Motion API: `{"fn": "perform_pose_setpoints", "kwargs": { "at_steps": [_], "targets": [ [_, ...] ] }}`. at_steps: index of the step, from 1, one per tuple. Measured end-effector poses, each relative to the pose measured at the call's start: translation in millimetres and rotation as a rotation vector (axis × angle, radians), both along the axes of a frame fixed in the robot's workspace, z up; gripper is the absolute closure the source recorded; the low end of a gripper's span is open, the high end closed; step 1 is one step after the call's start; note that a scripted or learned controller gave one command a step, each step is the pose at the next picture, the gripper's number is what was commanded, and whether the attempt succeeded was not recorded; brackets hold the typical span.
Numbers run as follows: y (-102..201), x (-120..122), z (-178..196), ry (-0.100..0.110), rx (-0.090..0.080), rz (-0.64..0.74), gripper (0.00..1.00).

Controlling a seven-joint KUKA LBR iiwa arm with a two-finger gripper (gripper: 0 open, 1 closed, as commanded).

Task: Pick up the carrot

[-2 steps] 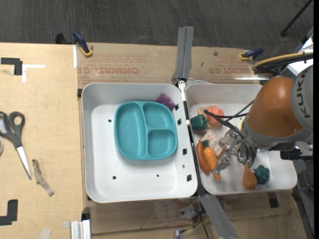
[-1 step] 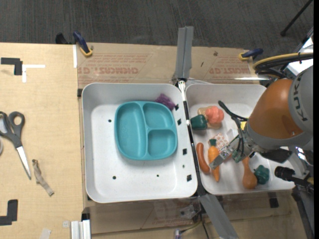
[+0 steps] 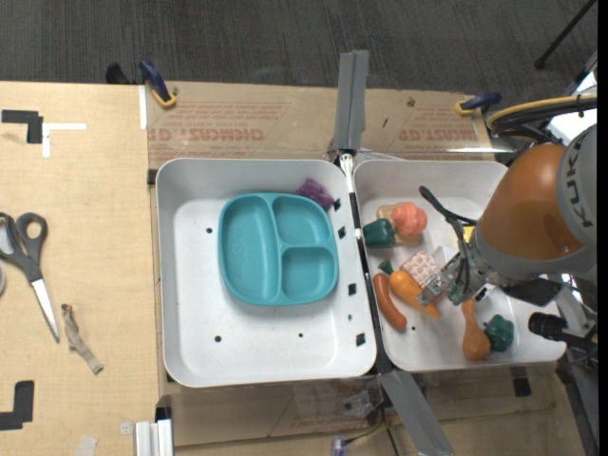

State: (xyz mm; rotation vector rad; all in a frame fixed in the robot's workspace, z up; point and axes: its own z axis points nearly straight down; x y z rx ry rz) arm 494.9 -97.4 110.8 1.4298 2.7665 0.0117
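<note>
The carrot (image 3: pixel 472 334), orange with a dark green leafy top beside it, lies near the front of the right bin (image 3: pixel 532 353). My gripper (image 3: pixel 443 285) hangs over the middle of that bin, just left of and behind the carrot. Its tip is low, next to a small pink-and-white packet (image 3: pixel 425 266) and an orange pepper-like piece (image 3: pixel 408 288). The carrot lies free on the bin floor, apart from the gripper. The orange-banded wrist (image 3: pixel 532 212) hides the bin's right part.
A red sausage (image 3: pixel 389 304), a green pepper (image 3: pixel 378 234) and a peach (image 3: pixel 410 218) also lie in the right bin. The left bin (image 3: pixel 180 283) holds a teal divided plate (image 3: pixel 280 249) and a purple item (image 3: pixel 317 193). Scissors (image 3: pixel 33 264) lie on the bench at the left.
</note>
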Motion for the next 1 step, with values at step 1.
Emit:
{"fn": "perform_pose_setpoints", "kwargs": {
  "at_steps": [1],
  "targets": [
    [69.5, -16.9, 80.2, 0.028, 0.007, -0.192, 1.0]
  ]
}}
